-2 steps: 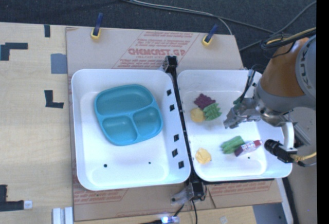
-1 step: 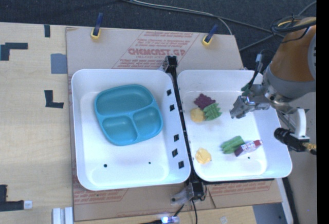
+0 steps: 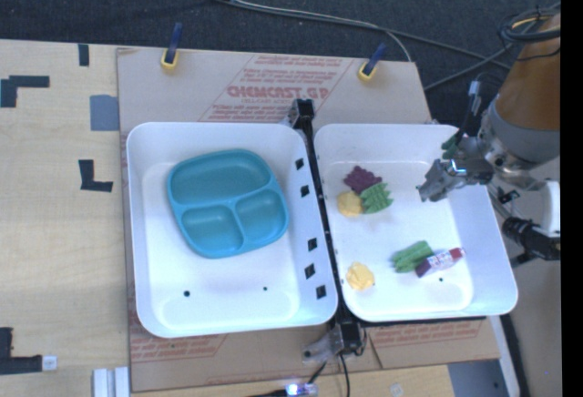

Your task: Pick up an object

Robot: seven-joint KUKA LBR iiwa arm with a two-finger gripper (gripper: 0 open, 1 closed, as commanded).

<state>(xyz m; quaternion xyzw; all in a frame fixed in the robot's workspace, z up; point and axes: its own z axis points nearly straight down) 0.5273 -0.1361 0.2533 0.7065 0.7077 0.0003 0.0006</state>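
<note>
From the right, the end effector (image 3: 435, 187) hangs over the right bin (image 3: 474, 231), its grip impossible to tell, near a purple, yellow and green cluster of toys (image 3: 363, 190).

Both white bins (image 3: 146, 231) look like smooth, slightly glossy plastic; the teal divided plate (image 3: 228, 201) is matt plastic. Beneath lies plain brown cardboard (image 3: 264, 90), printed red, on pale wood-grain bench top (image 3: 55, 249). The gripper (image 3: 437, 186) looks dull grey metal
</note>
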